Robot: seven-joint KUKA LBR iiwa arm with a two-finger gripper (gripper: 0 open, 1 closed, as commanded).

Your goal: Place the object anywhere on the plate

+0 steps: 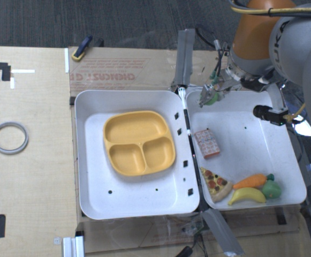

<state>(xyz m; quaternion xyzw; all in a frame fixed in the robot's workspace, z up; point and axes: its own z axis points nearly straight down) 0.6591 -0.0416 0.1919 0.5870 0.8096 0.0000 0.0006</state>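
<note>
A yellow divided plate [139,142] lies in the left bin [91,197] with nothing on it. The right bin [283,143] holds a small pink box [206,143] near its left wall. Along its front edge lie a toy pizza slice [215,183], a banana [248,196], a carrot [250,181] and a green pepper [272,189]. My gripper [209,96] hangs over the far left corner of the right bin, well behind the pink box and apart from every object. I see nothing held in it.
A raised divider [186,127] separates the two bins. A black camera mount [270,114] juts in over the right bin's far right side. A tape roll [9,137] lies on the bench to the left, and a blue-yellow tool [82,47] lies behind the left bin.
</note>
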